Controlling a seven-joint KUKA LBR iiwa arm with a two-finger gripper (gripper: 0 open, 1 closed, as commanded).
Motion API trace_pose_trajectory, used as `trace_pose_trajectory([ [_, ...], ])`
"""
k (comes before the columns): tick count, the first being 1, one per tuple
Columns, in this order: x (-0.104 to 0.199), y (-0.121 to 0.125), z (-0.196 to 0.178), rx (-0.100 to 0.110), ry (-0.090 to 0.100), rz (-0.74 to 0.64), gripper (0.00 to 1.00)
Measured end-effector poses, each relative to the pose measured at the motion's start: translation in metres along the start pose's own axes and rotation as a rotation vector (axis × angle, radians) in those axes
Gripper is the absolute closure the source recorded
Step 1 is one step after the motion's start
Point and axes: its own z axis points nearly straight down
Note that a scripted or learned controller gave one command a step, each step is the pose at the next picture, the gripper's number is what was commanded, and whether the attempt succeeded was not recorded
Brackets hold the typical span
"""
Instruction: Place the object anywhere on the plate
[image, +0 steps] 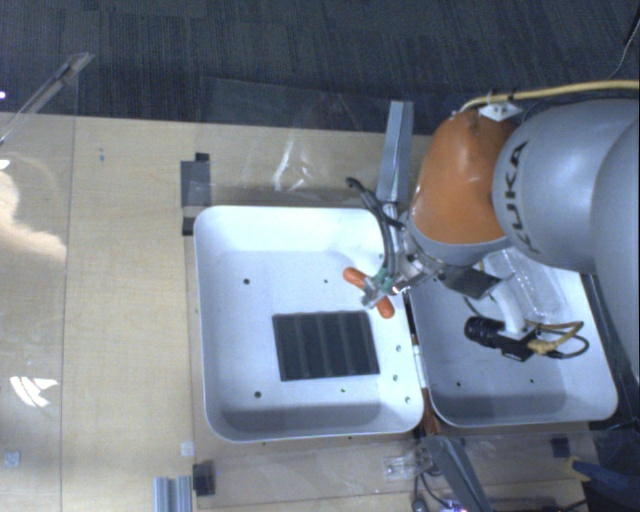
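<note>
– When we look down on the counter (100, 330), what do we see?

– We see two white bins side by side. We see the big grey arm (570, 190) coming in from the right, with its orange band (455, 180) over the gap between the bins.

– Where is the gripper (379, 291)?

– We see it at the right side of the left bin (230, 300), close to that bin's right wall.

– What are the fingers (373, 296) doing?

– We see them closed on the orange stick (355, 275), around its middle. One orange end pokes out to the upper left and a small orange end pokes out to the lower right.

– Is the orange stick on the plate (325, 345)?

– No. We see the plate as a dark, ribbed rectangle lying flat in the middle of the left bin. The orange stick is near the plate's far right corner, just past its edge. We cannot tell if the stick touches the bin floor or hangs above it.

– What is in the right bin (520, 395)?

– We see a clear, see-through thing (535, 290) there, partly under the arm. We cannot tell what it is.
</note>
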Motion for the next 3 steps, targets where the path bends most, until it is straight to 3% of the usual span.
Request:
trace_pose_trajectory([
  [1, 0.068, -0.033, 0.0, 0.0, 0.001, -0.297, 1.0],
  [2, 0.028, -0.045, -0.031, -0.003, -0.002, -0.359, 1.0],
  [3, 0.045, -0.046, -0.03, -0.001, 0.0, -0.349, 1.0],
])
